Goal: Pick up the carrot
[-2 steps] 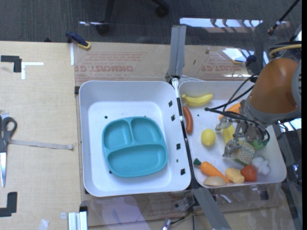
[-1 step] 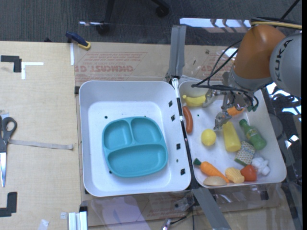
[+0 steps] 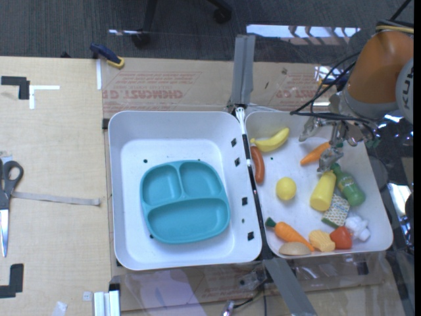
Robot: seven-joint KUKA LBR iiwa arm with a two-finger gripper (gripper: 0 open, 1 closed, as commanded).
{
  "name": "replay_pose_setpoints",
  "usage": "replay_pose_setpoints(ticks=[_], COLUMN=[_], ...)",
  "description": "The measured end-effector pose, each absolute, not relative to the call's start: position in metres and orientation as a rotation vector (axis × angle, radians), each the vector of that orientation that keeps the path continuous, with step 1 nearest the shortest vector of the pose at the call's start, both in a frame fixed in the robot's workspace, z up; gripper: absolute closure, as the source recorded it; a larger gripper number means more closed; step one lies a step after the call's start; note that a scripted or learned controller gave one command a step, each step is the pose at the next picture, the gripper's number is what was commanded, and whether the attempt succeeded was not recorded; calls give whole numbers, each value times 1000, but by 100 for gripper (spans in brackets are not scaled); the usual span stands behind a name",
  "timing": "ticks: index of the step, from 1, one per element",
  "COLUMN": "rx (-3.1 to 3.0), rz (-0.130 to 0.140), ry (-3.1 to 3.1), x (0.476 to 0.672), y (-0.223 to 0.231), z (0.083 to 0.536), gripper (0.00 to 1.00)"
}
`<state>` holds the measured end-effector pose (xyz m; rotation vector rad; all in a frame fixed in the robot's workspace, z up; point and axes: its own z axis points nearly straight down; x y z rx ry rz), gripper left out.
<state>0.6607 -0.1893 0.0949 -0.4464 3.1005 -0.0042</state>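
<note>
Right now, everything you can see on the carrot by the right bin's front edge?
The carrot is a small orange toy, plastic by its look, with a dark green stub at its left end. It tapers toward the right and lies flat on the floor of the right bin, near the front-left corner, slanting toward the front. Its tip meets a tan rounded piece. The end effector is farther back, beside a second orange carrot-like piece.
</note>
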Motion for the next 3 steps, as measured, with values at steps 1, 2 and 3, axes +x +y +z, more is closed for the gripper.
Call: replay_pose_setpoints(ticks=[1,2,3], rx=[-378,-157,-161], rz=[0,0,-3], ry=[3111,3132,3123], x=[661,661,663], y=[-186,-150,-150], z=[94,94,106], gripper=[0,0,100])
